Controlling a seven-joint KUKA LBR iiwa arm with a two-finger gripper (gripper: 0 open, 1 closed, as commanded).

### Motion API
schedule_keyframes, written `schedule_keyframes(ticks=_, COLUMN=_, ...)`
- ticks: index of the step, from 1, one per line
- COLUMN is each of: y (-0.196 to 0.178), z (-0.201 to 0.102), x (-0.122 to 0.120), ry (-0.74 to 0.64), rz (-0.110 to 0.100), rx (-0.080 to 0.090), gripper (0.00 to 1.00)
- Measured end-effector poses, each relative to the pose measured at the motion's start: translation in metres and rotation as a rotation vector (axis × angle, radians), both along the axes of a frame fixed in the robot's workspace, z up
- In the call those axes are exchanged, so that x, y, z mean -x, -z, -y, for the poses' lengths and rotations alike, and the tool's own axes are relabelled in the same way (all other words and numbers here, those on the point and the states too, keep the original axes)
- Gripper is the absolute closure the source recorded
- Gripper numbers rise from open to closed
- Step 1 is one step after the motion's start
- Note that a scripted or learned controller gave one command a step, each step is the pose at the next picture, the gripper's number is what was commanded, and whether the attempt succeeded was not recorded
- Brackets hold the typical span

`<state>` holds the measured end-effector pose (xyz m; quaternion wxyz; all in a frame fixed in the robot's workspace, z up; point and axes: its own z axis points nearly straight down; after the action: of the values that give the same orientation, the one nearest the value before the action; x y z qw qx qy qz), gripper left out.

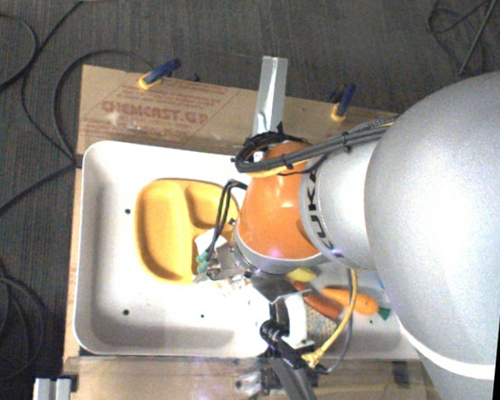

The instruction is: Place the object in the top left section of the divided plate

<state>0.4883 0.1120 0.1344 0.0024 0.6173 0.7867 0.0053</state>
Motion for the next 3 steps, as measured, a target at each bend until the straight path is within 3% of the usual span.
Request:
schedule_keyframes(ticks=1, y=-0.045, z=-0.03, x=-0.047, ry=-0.103, rz=-0.017, rx=0.009, gripper=1.0)
schedule_keyframes(ticks=2, y=-0.111, z=-0.021, x=-0.147, ry=-0.265, rz=-0.014, rx=0.011, gripper=1.0)
schedule_keyframes(ticks=3, y=0.023, z=-0.026, x=-0.077, ry=-0.373, rz=0.009, rx=0.003, gripper=1.0)
